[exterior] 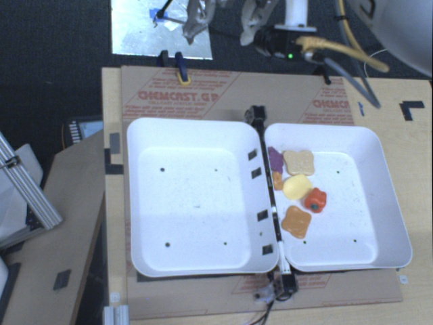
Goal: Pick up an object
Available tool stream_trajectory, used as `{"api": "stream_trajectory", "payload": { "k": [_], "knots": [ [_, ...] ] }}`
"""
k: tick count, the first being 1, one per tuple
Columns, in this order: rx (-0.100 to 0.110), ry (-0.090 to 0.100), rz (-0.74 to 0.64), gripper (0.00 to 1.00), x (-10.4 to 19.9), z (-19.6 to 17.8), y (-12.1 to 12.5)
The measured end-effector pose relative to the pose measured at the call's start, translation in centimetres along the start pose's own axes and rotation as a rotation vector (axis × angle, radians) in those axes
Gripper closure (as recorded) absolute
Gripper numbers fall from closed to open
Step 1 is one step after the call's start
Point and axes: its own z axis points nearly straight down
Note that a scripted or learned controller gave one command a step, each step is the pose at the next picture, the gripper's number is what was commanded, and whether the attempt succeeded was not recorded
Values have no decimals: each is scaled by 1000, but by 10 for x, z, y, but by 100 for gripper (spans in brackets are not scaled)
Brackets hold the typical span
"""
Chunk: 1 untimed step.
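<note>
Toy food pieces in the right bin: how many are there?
5, clustered near the bin's left wall: purple piece, toast slice, yellow piece, red pepper, orange piece. A small orange bit by the divider may be a sixth.

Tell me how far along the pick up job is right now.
Nothing looks done yet. The toast slice, yellow piece, red pepper and orange piece all lie in the right bin. The tool is up beyond the bins, over nothing. Left: descend, grasp one item, lift.
</note>
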Motion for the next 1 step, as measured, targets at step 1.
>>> {"api": "stream_trajectory", "payload": {
  "k": [1],
  "knots": [
    [-3,1,-3,100,0,-12,0]
  ]
}}
